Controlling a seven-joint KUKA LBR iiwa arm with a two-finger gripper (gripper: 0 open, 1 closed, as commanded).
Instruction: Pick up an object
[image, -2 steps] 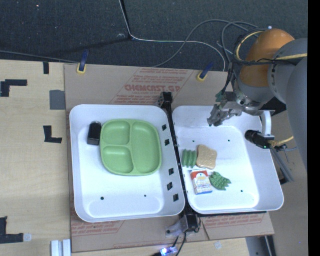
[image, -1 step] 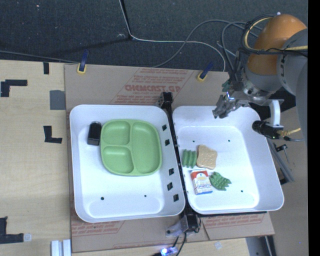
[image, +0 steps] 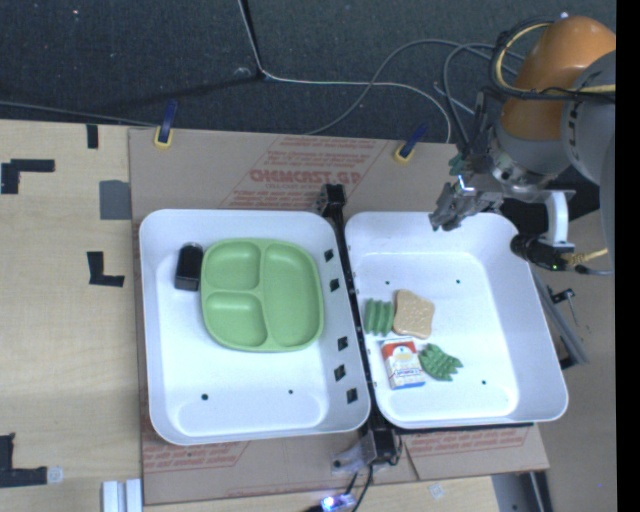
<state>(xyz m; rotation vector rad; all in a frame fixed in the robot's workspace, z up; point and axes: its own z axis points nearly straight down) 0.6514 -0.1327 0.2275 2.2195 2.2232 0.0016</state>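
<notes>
Landmark: right bin (image: 500, 395), the white shallow one nearer the arm; all places below are given relative to it.
Arm: grey with an orange band, reaching in over the right bin's far right corner.
Gripper (image: 447, 217): above the right bin's far rim, toward its right end, tilted down and to the left.
Fingers: nothing seen between them; too small and blurred here to tell whether they are apart or together.
Bread slice (image: 414, 313): tan, lying flat in the right bin, near its middle, left of centre.
Green beans (image: 378, 316): dark green, just beside the bread on its left, close to the right bin's left wall.
Small carton (image: 403, 363): red and white, in the right bin toward its near side, just below the bread.
Leafy green piece (image: 441, 362): touching or just beside the carton's right edge.
Left bin (image: 170, 400): touching the right bin's left side.
Green plate (image: 262, 294): three compartments, in the left bin.
Black block (image: 188, 267): at the plate's left edge, far from the right bin.
Counter (image: 60, 330): light wood, carries cardboard under both bins.
</notes>
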